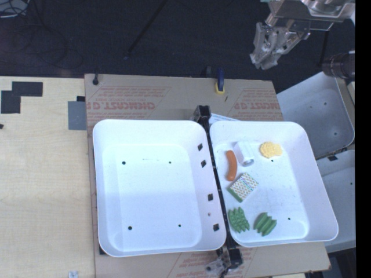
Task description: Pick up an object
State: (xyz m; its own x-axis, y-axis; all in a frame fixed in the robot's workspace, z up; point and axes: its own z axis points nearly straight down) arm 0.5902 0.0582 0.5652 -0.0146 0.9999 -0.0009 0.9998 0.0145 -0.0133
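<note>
White and shallow, the two bins sit side by side on a brown cardboard sheet on the counter. The left bin fills the middle of the frame. The right bin holds all the small things. An orange sausage lies near the bin's upper left, and a white roll is just beside it on the right. A yellow waffle sits a little further right. Below the sausage is a checked sponge, tilted. Near the bottom of the bin are two green things: a leafy piece and, just to its right, a bunch of pods.

The gripper hangs high in the upper right of the frame, over the dark floor, well apart from both bins. It has nothing in it. I cannot tell how wide the fingers are.
</note>
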